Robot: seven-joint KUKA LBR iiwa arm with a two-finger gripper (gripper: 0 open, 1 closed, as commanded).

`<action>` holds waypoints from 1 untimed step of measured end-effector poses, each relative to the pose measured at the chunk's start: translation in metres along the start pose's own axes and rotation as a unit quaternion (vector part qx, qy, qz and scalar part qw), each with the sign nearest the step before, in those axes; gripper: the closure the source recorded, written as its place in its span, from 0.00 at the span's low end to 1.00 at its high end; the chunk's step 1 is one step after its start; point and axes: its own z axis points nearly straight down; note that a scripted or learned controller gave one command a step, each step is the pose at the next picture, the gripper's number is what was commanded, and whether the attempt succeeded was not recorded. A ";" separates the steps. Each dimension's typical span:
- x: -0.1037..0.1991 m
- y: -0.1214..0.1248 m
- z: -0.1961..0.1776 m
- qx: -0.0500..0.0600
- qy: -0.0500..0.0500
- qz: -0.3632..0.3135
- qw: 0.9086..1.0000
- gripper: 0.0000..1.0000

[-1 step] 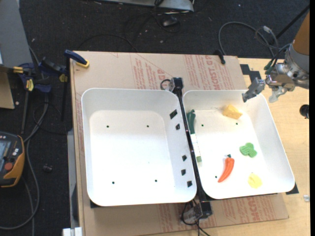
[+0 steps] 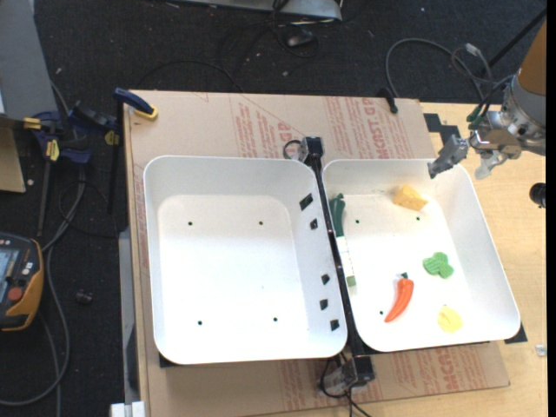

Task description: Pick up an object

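One tool (image 2: 463,156), its two fingers spread and grasping nothing, hovers over the right bin's (image 2: 486,233) far rim. Nearest, just below and left of it, lies a yellow chunk (image 2: 411,198); the green piece (image 2: 439,265), orange pepper (image 2: 400,299) and yellow piece (image 2: 449,320) lie farther beneath. The arm (image 2: 530,94) leans in from the right.

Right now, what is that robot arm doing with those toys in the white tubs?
The gripper hovers open over the far right corner of the right bin, holding nothing. Nearest it lies a yellow chunk. A green piece, an orange chili pepper and a small yellow piece lie closer to the front. Nothing is picked up yet.
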 end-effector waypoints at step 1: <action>-0.004 0.001 0.062 0.003 0.001 0.000 1.000 0.00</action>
